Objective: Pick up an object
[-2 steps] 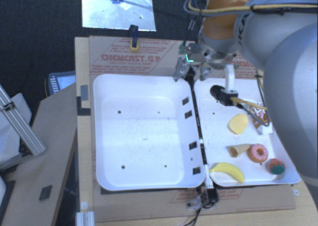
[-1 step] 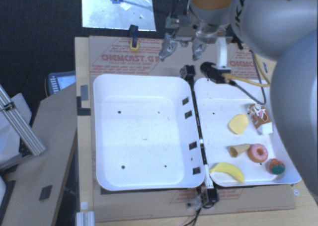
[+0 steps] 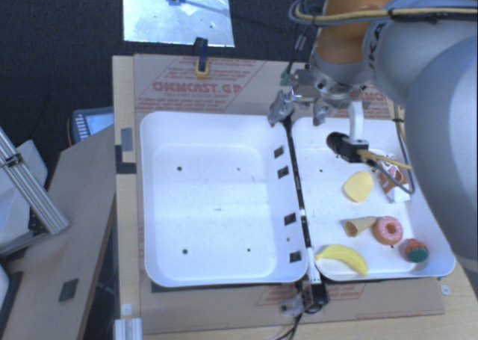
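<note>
We see the hand (image 3: 300, 113) at the far end of the divider between left bin (image 3: 209, 204) and right bin (image 3: 323, 200), fingers spread. Pickable things lie in the right bin: banana (image 3: 342, 258) at the front, cone (image 3: 360, 225) touching pink donut (image 3: 388, 230), yellow slice (image 3: 358, 186), and red-green fruit (image 3: 415, 250), all well apart from the hand.

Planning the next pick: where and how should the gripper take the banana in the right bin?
Mid-body, from straight above, I'd say. The banana lies flat, its long axis running across the camera view, so close the fingers across its narrow width. Its tip toward the other bin crowds the wall of the right bin; avoid that end.
</note>
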Robot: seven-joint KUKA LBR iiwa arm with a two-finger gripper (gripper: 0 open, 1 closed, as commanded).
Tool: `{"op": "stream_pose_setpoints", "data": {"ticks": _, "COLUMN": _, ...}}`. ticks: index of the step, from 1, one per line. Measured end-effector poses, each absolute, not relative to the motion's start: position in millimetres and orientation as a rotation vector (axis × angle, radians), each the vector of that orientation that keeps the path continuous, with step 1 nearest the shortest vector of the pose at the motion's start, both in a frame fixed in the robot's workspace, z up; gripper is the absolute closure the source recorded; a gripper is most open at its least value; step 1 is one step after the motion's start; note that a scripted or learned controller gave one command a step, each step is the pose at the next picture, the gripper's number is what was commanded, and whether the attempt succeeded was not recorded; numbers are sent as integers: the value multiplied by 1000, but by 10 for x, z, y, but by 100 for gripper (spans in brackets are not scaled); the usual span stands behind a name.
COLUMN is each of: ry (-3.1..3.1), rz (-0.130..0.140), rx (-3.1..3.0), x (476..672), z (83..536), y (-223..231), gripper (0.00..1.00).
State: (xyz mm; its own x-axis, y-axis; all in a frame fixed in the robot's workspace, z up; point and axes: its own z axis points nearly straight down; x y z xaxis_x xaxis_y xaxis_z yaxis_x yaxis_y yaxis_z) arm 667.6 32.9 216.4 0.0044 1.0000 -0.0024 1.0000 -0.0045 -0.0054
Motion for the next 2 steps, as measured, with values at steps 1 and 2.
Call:
{"op": "stream_pose_setpoints", "data": {"ticks": 1, "ry": -2225, "rz": -1, "rx": -2219, "x": 6688, "z": 2218, "y": 378, "gripper": 0}}
{"op": "stream_pose_setpoints", "data": {"ticks": 2, "ry": -2238, "rz": -20, "rx": -2216, "x": 6698, "z": 3442, "y": 969, "gripper": 0}}
